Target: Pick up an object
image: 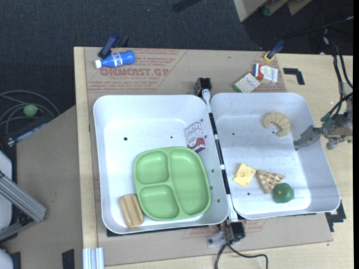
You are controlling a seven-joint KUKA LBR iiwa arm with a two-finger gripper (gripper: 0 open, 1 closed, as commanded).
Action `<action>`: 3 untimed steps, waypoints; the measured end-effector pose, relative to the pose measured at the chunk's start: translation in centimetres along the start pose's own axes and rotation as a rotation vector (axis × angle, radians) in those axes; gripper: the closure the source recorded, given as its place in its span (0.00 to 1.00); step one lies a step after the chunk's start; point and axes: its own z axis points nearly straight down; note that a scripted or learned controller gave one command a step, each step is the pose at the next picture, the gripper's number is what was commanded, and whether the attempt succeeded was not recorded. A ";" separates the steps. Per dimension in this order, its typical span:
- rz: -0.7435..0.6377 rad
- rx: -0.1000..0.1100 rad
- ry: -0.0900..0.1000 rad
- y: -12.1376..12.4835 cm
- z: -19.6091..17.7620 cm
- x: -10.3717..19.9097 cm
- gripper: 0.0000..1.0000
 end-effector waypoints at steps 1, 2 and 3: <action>-0.006 -0.005 0.002 9.1 -2.9 5.0 0.00; -0.002 0.001 0.001 1.5 3.1 0.4 0.00; -0.005 -0.004 0.002 10.7 3.6 3.9 0.00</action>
